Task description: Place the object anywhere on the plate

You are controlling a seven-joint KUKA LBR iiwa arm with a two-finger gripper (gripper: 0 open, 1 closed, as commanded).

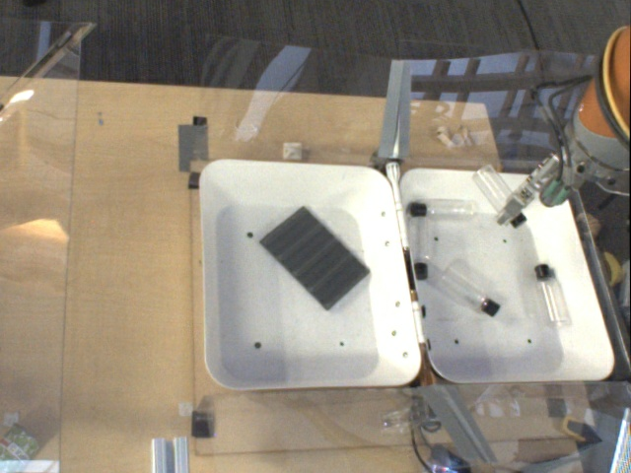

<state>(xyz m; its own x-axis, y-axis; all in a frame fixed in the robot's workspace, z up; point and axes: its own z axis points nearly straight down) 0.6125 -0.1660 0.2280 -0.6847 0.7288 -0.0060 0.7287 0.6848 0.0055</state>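
Note:
A dark grey ribbed plate [315, 257] lies flat and turned at an angle in the middle of the left bin [227, 363]. Several clear vials with black caps lie in the right bin [592, 368]: one near the back left [446, 207], one in the middle [465, 290], one by the right wall [554, 299]. My gripper [527, 203] hangs over the back right part of the right bin, slanting down to the left, with a slim pale piece ending in a black tip [517, 221] below it. Whether that piece is a vial is unclear.
Another clear vial [490, 181] lies at the back edge of the right bin, just left of the gripper. A metal divider bar [396, 116] runs back from between the bins. Small fixtures [193, 146] stand on the wooden bench around the bins.

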